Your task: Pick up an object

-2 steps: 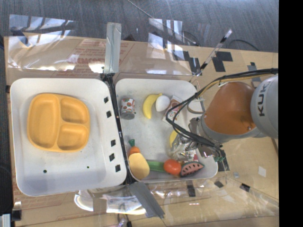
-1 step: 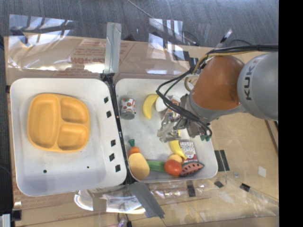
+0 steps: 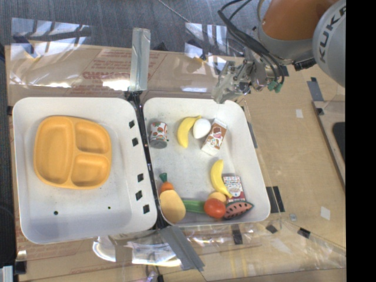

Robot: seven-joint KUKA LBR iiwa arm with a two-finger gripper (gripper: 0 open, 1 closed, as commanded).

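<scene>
The right bin [image 3: 252, 157] holds several toy foods. A small can [image 3: 158, 134] stands near its left wall, with a banana [image 3: 185, 131], a white egg [image 3: 201, 128] and a little milk carton [image 3: 214, 138] beside it. Further forward lie a second banana [image 3: 218, 178], a red-labelled box [image 3: 233, 185], a watermelon slice [image 3: 237, 209], a tomato [image 3: 215, 208], a green vegetable [image 3: 194, 205], a yellow potato-like piece [image 3: 172, 206] and a carrot [image 3: 166, 186]. My gripper [image 3: 226, 88] hangs over the bin's far rim, above and right of the egg, with nothing seen in it.
The left bin [image 3: 23, 204] bears an orange divided plate [image 3: 72, 151]. A taped ridge [image 3: 141, 157] separates the two bins. Cables [image 3: 247, 16] trail from the wrist above the far edge. Brown bench surface [image 3: 294, 145] lies to the right.
</scene>
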